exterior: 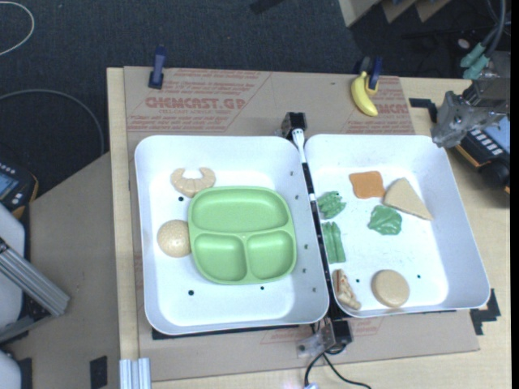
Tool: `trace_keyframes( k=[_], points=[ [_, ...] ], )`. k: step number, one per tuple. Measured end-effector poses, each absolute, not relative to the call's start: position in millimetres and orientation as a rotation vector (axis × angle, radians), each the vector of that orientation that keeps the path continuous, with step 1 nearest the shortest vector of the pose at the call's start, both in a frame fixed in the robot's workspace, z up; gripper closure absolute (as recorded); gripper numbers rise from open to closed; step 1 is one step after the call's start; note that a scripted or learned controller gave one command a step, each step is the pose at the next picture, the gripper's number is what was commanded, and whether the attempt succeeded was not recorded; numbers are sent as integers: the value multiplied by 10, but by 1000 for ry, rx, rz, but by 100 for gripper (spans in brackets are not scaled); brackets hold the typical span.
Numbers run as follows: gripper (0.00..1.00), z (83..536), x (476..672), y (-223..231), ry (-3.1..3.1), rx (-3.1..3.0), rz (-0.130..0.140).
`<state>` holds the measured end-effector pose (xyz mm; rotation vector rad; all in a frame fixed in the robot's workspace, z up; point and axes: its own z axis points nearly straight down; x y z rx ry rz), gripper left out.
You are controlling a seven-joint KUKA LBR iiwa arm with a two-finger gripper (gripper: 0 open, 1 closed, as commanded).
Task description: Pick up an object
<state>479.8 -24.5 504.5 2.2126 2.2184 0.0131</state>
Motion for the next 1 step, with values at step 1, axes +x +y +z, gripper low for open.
trace_keyframes(
  k=[1],
  points=[
    [100,3660,4823,-136,2228,2230,-16]
  ],
)
